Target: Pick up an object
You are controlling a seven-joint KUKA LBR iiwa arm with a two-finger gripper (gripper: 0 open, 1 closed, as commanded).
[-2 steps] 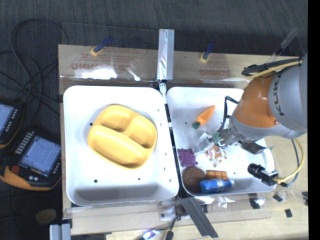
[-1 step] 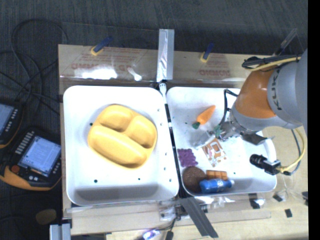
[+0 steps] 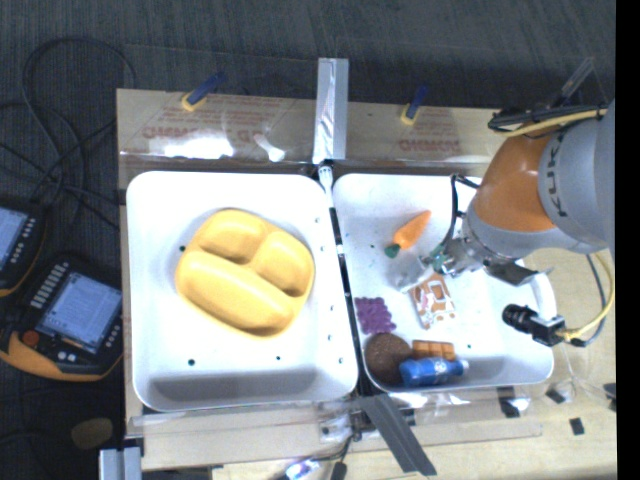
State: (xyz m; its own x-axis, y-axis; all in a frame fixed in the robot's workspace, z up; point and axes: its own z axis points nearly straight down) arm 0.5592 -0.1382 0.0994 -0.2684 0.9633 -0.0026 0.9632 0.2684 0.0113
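Gripper point(image 3: 445, 258) low in right bin point(image 3: 540, 363), between carrot point(image 3: 410, 230) and snack packet point(image 3: 433, 301); can't tell fingers' state.

We see dark grey carpet point(image 3: 300, 18) around a pale wooden bench point(image 3: 135, 128); black cables point(image 3: 60, 168) trail left toward what may be two handheld control pendants point(image 3: 70, 318).

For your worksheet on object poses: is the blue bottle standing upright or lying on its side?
Lying on its side: the blue bottle stretches lengthwise along the right white bin's near wall.
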